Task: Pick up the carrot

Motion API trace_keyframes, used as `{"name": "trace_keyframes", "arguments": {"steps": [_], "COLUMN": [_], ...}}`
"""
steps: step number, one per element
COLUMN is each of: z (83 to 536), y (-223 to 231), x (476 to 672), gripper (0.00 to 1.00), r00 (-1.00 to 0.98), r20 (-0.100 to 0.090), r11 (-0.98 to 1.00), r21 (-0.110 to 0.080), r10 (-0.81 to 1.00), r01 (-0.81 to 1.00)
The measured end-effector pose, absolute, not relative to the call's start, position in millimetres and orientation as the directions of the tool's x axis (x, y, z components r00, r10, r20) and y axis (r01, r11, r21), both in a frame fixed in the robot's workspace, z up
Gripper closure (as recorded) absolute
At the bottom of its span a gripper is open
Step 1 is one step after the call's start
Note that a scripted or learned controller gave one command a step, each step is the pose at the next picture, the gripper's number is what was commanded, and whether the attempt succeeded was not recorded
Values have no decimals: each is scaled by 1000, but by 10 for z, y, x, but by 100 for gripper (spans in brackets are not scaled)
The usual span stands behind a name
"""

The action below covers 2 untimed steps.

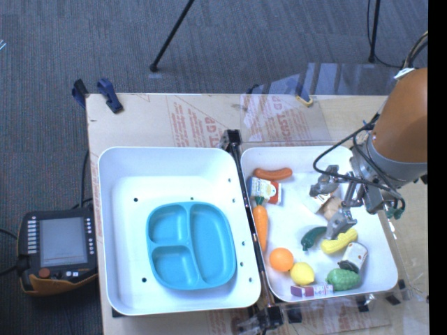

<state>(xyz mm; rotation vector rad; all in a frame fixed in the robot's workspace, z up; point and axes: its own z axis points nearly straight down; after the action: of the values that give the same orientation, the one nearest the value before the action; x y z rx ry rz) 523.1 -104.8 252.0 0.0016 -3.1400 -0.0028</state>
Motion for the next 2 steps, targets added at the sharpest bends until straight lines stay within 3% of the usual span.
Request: {"name": "trace_keyframes", "arguments": {"steps": [1, 2], "z": [962, 859], "y": [-814, -879], "x": [4958, 5284], "gripper": [0, 0], "r00": [-993, -976], "r20": [15, 3], "r11": [993, 976], "r21": [3, 1], "r10": [114, 216], "r01": [114, 216]}}
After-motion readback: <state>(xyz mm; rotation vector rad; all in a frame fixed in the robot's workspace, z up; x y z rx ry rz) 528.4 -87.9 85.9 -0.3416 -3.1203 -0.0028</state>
